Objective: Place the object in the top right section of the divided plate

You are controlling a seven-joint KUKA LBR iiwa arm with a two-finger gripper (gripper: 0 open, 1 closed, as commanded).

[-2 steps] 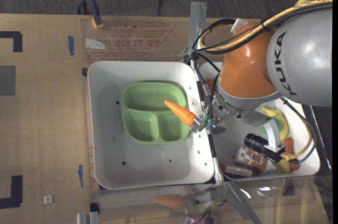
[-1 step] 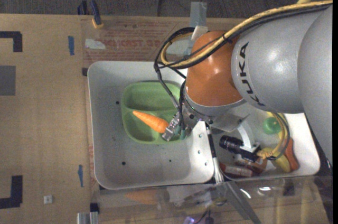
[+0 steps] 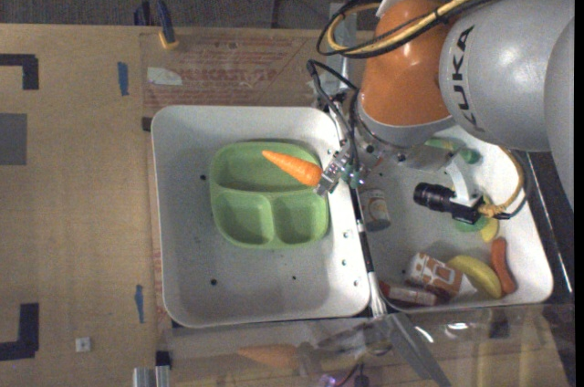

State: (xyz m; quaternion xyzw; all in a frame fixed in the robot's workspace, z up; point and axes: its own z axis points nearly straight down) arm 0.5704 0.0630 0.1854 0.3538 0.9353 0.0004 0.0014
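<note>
While the gripper (image 3: 330, 175) (jaw state unreadable) hovers at plate (image 3: 239, 216) rim, carrot (image 3: 292, 164) touching it, wrist hiding bin (image 3: 529, 280) corner.

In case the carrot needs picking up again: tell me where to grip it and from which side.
Grip the carrot at its thicker right half, coming from above. It lies flat on the green plate, narrowing toward a point at the left, so fingers closing across the wide part likely hold best. The gripper sits at that end.
</note>
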